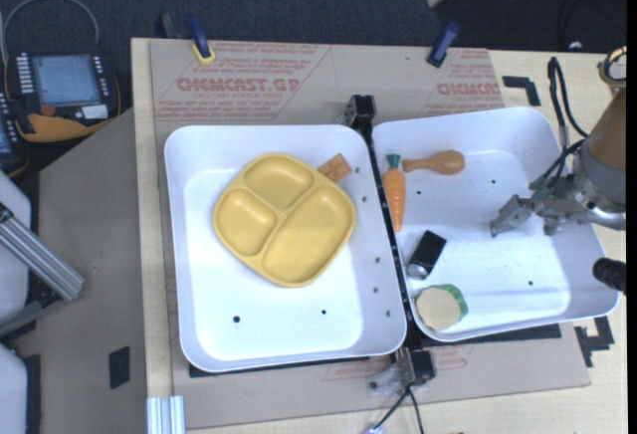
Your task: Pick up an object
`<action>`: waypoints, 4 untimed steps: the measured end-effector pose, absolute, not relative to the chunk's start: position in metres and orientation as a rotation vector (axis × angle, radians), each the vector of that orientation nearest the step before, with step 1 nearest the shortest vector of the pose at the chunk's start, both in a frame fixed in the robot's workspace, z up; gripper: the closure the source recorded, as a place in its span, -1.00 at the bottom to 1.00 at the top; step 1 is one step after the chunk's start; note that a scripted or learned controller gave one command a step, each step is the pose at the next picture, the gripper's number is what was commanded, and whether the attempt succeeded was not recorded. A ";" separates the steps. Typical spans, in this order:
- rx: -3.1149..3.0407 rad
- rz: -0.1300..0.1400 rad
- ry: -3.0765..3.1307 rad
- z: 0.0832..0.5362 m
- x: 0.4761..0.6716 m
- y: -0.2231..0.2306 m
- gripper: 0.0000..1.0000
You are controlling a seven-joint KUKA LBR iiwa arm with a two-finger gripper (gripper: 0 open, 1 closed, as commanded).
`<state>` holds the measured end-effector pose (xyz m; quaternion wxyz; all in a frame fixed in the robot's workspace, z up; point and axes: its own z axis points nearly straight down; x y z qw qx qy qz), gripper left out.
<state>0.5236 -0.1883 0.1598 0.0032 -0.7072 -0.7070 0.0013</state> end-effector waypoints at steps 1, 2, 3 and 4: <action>-2.221 0.002 -2.219 0.100 0.525 -0.194 -1.00; -2.231 -0.002 -2.228 0.115 0.527 -0.196 1.00; -2.224 -0.005 -2.229 0.174 0.531 -0.188 1.00; -2.227 -0.004 -2.227 0.228 0.529 -0.199 1.00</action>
